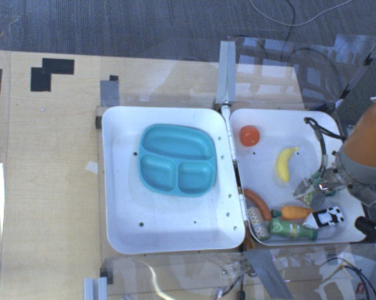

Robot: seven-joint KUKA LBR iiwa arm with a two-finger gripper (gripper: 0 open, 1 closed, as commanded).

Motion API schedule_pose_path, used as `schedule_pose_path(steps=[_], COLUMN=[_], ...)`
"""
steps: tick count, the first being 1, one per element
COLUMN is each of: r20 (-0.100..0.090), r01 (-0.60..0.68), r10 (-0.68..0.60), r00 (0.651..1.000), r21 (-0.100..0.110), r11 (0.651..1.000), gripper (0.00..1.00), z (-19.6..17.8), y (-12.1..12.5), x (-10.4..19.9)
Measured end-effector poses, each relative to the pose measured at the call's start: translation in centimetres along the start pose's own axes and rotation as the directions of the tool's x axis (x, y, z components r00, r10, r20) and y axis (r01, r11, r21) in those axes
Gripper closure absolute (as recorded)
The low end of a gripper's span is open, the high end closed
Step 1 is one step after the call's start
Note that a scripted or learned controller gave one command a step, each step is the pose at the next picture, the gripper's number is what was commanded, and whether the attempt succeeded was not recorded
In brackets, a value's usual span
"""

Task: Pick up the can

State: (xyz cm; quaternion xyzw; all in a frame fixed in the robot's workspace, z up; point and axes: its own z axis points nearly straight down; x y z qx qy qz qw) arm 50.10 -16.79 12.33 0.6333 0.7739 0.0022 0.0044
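Pincer (318,189) low in right white bin (300,120), on greenish can-like thing (309,195); grip state cannot tell. Lift not yet done.

Grey carpet floor (112,11), wooden bench (44,186), black tape patches (50,72), loose cable (288,11)

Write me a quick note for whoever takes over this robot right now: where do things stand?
Gripper: low in the right bin, at a greenish thing that may be the can. Whether it holds it cannot be told.
Nearby: banana, carrot, bottle.
Done: the reach into the bin.
Left: a sure grasp, then the lift.
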Motion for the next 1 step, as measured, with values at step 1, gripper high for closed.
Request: schedule_pose_path(steps=[1], r20=[-0.002], r01=[-0.151], r10=[0.151], r00=[0.989], r21=[0.003], r11=[0.989], gripper=[1.00], z=[-9.84], y=[3.67], x=[5.90])
